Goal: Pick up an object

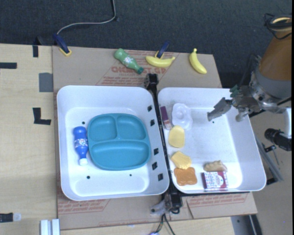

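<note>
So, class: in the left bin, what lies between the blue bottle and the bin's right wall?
The camera view shows the blue divided plate between the blue bottle and the left bin wall.

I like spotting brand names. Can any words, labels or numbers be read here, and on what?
None can be read.
Cardboard sheet: faint red printing, too blurred.
Red packet: white label, too small.
Blue bottle: label pattern, too small.
Green bottle: label illegible.

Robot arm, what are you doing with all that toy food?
The robot arm's gripper hangs over the right bin, holding nothing yet. In that bin lie toy foods: a yellow piece, toast and a red packet. The left bin has a blue divided plate and a blue bottle. Two bananas lie outside.
</note>
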Controlling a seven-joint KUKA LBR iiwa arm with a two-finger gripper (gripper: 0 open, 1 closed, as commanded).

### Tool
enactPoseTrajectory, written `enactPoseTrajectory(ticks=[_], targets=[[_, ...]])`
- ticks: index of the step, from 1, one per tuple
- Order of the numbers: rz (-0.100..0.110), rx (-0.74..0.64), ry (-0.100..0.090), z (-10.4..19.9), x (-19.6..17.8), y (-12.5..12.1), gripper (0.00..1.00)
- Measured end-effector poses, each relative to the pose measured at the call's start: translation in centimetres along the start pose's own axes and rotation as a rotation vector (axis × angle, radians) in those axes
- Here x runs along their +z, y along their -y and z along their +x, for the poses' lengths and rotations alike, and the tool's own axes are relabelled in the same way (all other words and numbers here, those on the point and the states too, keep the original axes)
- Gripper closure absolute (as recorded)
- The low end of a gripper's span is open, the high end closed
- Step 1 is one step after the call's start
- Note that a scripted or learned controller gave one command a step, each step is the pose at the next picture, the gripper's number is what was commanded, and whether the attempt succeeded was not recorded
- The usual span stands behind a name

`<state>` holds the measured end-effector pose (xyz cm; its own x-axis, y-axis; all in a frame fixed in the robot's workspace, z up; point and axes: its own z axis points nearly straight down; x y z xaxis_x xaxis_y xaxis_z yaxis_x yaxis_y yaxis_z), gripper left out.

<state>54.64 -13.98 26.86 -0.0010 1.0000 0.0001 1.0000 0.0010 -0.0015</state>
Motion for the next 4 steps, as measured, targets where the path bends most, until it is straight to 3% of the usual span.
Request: enactPoseTrajectory(ticks=[1, 2, 3, 4], targets=[[0.002, -0.001, -0.001, 4.5, 8.9, -0.9, 0.0], [-0.008, 0.002, 0.007, 4.2, 18.2, -5.8, 0.0], [-0.002, -0.001, 0.001, 3.1, 16.0, -10.9, 0.0], [-0.002, 0.0, 0.002, 4.2, 18.3, -12.2, 0.0]])
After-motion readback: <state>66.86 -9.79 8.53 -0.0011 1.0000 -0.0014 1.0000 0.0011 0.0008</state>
